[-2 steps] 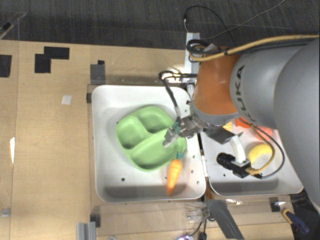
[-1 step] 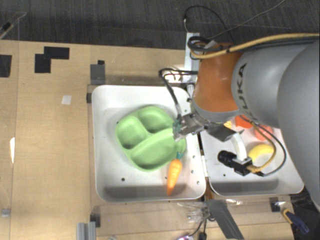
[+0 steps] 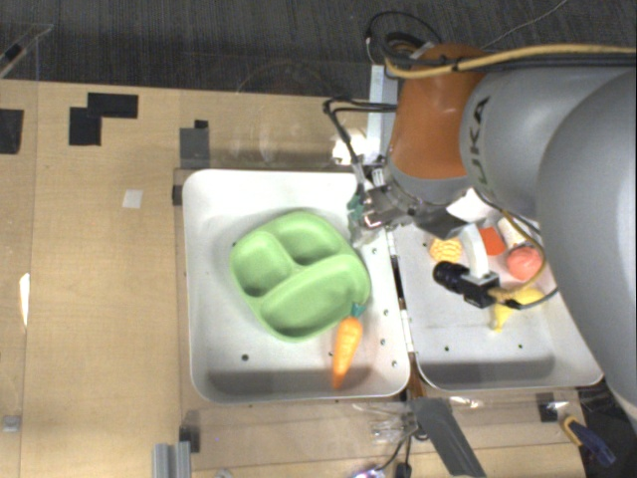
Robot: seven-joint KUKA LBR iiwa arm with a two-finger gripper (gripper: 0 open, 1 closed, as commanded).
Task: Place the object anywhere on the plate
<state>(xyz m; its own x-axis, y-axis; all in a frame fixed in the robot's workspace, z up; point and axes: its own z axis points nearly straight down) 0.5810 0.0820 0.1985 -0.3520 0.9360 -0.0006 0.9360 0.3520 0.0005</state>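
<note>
**Plate bare as robot arm hovers at bin divide**

A green plastic plate with three compartments (image 3: 299, 272) sits at the centre of the left white bin (image 3: 204, 297), and none of its compartments holds anything. An orange toy carrot with a green top (image 3: 345, 347) lies just below and to the right of the plate. Its leafy end touches or nearly touches the rim, and its body rests on the bin floor. The grey arm with the orange band (image 3: 438, 108) reaches in from the upper right, putting the gripper (image 3: 364, 210) over the plate's upper right edge, near the wall between the bins. From this angle it cannot be told whether the gripper stands wide or narrow, or whether it carries anything. A pink round toy (image 3: 525, 260) and a yellow piece (image 3: 447, 250) lie in the right white bin (image 3: 478, 357). By this picture, the placing is not yet done. If the carrot is the object, it has still to be lifted and set on the plate.
</note>
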